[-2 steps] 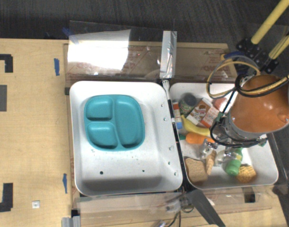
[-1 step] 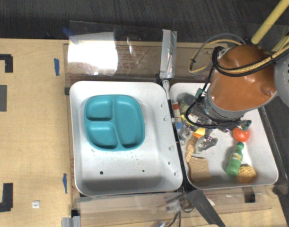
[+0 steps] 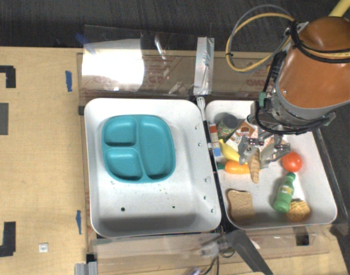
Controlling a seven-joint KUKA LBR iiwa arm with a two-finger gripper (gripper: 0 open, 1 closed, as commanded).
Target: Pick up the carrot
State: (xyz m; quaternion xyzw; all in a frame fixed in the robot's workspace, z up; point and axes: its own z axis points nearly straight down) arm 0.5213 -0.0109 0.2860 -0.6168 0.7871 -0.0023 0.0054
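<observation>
The arm point(image 3: 315, 62) hangs over the right bin point(image 3: 326, 202). Its gripper point(image 3: 259, 152) sits low among the toys; whether the jaws are open, I cannot tell. The carrot point(image 3: 238, 168) lies just left of and below them.

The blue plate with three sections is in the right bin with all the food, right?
Not quite. The camera view shows the blue plate sitting in the left bin. The food, like the carrot and tomato, lies in the right bin.
</observation>
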